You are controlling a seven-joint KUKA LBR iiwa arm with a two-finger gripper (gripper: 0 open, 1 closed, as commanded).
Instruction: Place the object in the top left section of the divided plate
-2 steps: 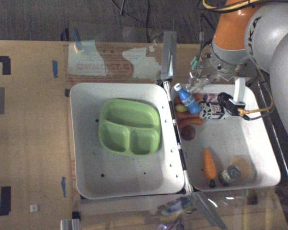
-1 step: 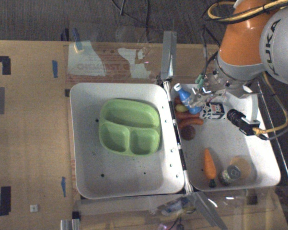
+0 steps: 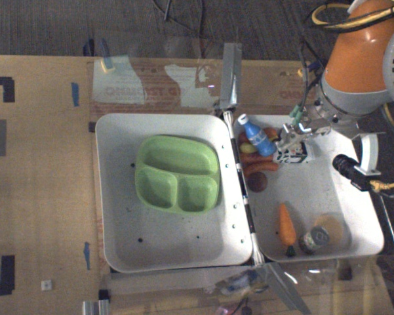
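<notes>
Hovering over the right bin (image 3: 364, 241), the claw (image 3: 292, 148) hangs at the top-left pile, right beside the blue bottle (image 3: 256, 136) and the red sausage (image 3: 260, 166). How far it's open, can't tell. The green divided plate (image 3: 178, 173) waits in the left bin (image 3: 118, 228), while the carrot (image 3: 286, 224) lies near a small can (image 3: 314, 239).

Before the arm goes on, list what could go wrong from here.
1. The gripper hangs over a tight cluster, the blue bottle and sausage packed against the right bin's wall, so it may grab two things or none.
2. The green divided plate lies loose in the left bin; a clumsy drop could shift it.
</notes>
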